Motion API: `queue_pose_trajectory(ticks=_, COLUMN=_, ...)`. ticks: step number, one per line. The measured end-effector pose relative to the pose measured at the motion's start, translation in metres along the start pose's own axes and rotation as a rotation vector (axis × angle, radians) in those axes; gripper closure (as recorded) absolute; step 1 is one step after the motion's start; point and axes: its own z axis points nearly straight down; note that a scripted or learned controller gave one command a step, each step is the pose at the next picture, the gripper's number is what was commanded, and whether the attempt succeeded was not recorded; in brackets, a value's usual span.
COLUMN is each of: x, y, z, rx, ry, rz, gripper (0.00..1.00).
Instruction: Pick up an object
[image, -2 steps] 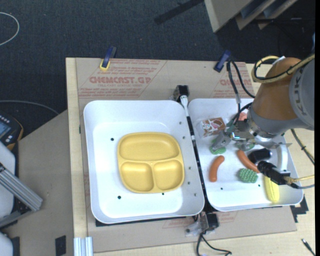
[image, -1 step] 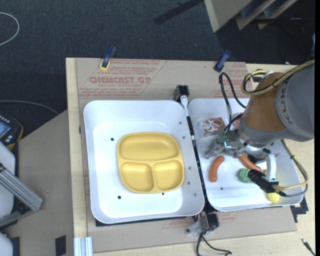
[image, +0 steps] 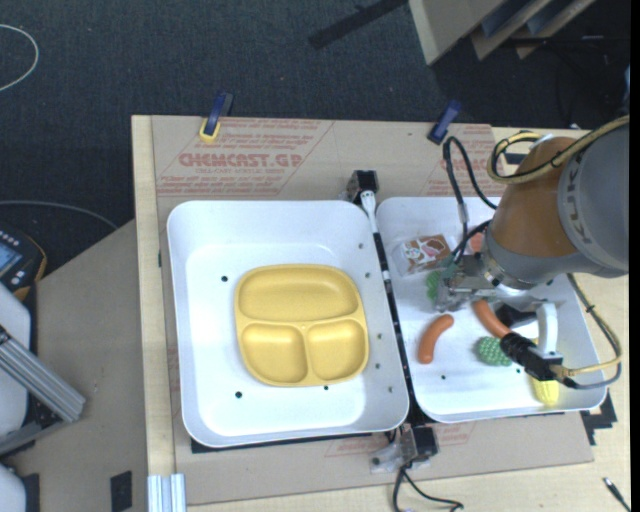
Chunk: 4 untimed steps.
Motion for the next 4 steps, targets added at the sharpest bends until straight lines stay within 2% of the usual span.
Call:
queue_pose_trajectory(ticks=1, x=0.000, y=0.000, z=-0.064, rx=-0.007, ry=-0.002, rz=-0.003, gripper=1.00)
queue_pose_trajectory(ticks=2, x=0.001, y=0.009, z=-0.111, rx=-0.007, ry=-0.002, rz=-0.004, gripper=1.00)
queue_pose_trajectory(ticks=3, x=0.001, y=0.010, z=-0.131, rx=-0.006, ry=-0.002, rz=-0.004, gripper=1.00)
queue_pose_trajectory(ticks=4, x=0.057, y=0.005, z=-0.137, rx=0.000, ry=0.002, rz=-0.008, gripper=1.00)
